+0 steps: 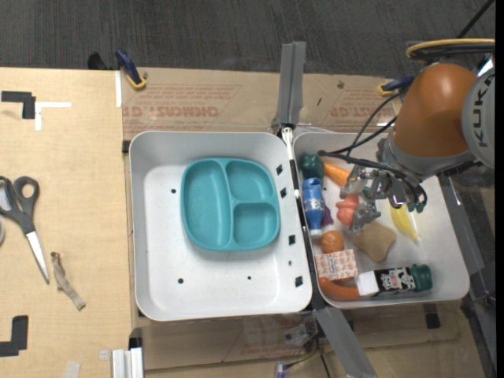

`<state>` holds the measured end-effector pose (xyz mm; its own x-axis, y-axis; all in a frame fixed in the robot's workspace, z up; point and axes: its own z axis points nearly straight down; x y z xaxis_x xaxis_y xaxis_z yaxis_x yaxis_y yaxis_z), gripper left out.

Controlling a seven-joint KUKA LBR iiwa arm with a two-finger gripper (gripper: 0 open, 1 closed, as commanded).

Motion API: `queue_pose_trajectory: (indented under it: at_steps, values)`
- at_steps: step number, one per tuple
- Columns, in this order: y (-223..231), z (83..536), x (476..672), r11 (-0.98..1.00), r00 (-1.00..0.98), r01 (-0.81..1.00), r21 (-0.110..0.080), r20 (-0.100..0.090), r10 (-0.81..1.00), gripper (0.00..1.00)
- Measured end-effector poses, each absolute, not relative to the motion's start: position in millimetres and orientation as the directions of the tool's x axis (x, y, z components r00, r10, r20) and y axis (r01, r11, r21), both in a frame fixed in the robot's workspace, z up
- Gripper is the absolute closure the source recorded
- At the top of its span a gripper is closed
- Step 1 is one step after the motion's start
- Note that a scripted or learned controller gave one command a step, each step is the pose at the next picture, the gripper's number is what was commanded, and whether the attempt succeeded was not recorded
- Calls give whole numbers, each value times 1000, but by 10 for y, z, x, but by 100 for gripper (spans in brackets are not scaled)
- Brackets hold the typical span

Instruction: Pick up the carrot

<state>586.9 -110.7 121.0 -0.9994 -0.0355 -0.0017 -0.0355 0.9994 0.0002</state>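
The carrot [335, 172] lies near the back left of the right bin [453, 242]. It is an orange taper with a dark green top [312, 164] pointing left. My gripper [367, 200] hangs low over the middle of that bin, just right of the carrot's thin end and slightly nearer the front. It stands beside a pinkish-red item [346, 209]. The grey arm with its orange band [431, 113] comes in from the right and hides part of the bin's back.
Around the gripper lie a blue bottle [313, 204], an orange ball [332, 241], a tan lump [376, 242], a yellow piece [406, 221], a small carton [339, 265] and a dark bottle [400, 279]. The left bin [150, 235] holds a teal divided plate [231, 204]. Scissors [25, 215] lie on the bench.
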Motion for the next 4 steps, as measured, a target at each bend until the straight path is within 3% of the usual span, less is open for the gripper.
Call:
queue_pose_trajectory:
  at_steps: [1, 2, 3, 4]
  values:
    - [-522, 2309, 5331, 959, -959, -284, 0, -4, -284, 100]
    - [-758, 3291, 5335, 821, -821, -572, -2, -5, -572, 100]
    - [-550, 2339, 4993, 860, -860, -510, 1, -2, -510, 100]
    - [-965, 4224, 4913, 775, -775, -631, -2, -4, -631, 100]
